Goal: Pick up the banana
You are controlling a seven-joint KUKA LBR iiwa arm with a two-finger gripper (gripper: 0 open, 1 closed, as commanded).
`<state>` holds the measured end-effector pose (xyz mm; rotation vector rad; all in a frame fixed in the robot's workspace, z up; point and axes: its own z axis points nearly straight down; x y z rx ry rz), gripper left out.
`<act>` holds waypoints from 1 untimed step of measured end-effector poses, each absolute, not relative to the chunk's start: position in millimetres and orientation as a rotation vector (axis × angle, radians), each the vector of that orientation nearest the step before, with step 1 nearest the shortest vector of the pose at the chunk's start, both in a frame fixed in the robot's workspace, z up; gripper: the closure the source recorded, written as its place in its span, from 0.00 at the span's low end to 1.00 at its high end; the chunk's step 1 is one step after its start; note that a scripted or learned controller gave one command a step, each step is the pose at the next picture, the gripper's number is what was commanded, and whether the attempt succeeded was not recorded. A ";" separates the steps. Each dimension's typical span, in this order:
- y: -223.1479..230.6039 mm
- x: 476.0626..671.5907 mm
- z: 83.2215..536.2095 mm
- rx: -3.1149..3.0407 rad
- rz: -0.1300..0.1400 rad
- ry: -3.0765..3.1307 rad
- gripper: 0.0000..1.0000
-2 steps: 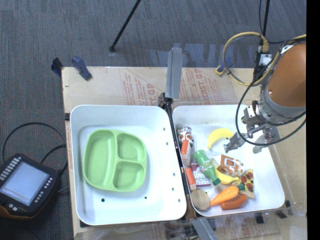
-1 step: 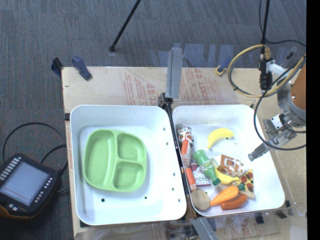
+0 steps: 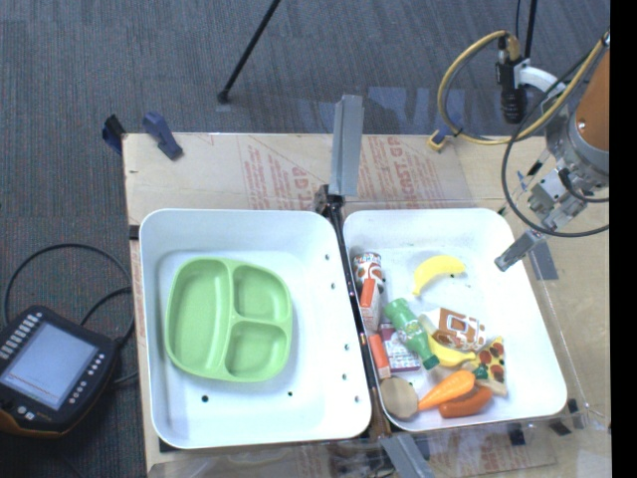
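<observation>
A yellow banana [image 3: 439,270] lies curved on the floor of the right bin [image 3: 428,222], in its upper middle, apart from the other toys. My gripper [image 3: 529,256] hangs over the bin's right rim, to the right of the banana and a little above it. Its two grey fingers stand apart, open, with nothing between them. A gap of bare bin floor separates the gripper from the banana.
Below the banana, toys crowd the right bin: a green bottle [image 3: 410,329], a small box [image 3: 460,327], a carrot [image 3: 453,391], a pizza slice [image 3: 491,361] and a can [image 3: 368,267]. The left bin [image 3: 159,237] holds a green divided plate [image 3: 231,319].
</observation>
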<state>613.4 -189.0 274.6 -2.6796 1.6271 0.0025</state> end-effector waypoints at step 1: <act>-176.4 584.2 220.3 -2.872 0.007 1.259 0.00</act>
